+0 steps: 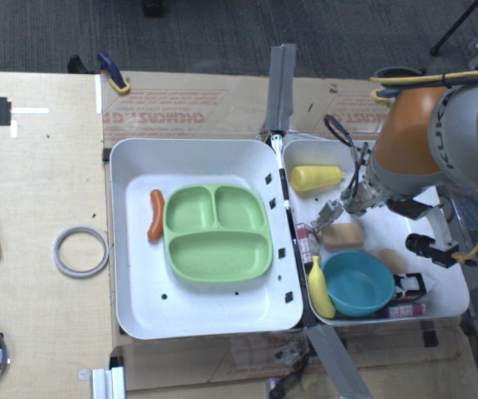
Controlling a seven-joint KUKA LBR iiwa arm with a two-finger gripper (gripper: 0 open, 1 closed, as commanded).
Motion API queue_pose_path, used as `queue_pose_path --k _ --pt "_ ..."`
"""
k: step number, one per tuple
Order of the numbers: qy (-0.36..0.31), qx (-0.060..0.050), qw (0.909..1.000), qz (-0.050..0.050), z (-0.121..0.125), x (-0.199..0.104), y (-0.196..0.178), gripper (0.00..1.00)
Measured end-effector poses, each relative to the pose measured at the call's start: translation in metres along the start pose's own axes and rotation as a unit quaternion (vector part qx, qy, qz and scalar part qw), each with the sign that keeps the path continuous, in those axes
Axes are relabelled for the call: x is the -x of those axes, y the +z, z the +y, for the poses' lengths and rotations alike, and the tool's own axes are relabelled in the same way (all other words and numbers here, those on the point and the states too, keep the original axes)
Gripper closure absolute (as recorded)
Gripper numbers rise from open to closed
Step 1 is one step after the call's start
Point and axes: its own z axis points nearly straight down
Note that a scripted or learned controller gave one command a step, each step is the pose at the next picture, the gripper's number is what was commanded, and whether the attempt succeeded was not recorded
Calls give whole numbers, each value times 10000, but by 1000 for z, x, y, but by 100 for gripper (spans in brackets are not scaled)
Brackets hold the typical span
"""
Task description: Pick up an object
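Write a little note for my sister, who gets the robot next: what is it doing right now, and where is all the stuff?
Gripper: down in the right bin, above the tan lump; I see nothing between its fingers.
Right bin also holds a yellow block, blue bowl and banana.
Left bin: green divided plate, with an orange sausage beside it.
Done: nothing lifted.
Left: grab something and raise it.
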Motion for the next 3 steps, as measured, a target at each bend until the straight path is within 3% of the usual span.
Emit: queue_pose_path --k 1,2,3 --pt "-30 -3 10000 -1 -58 -8 0 0" --pt "-475 5 9989 -8 -2 20 0 0" --pt "249 -2 9997 2 -64 1 0 0"
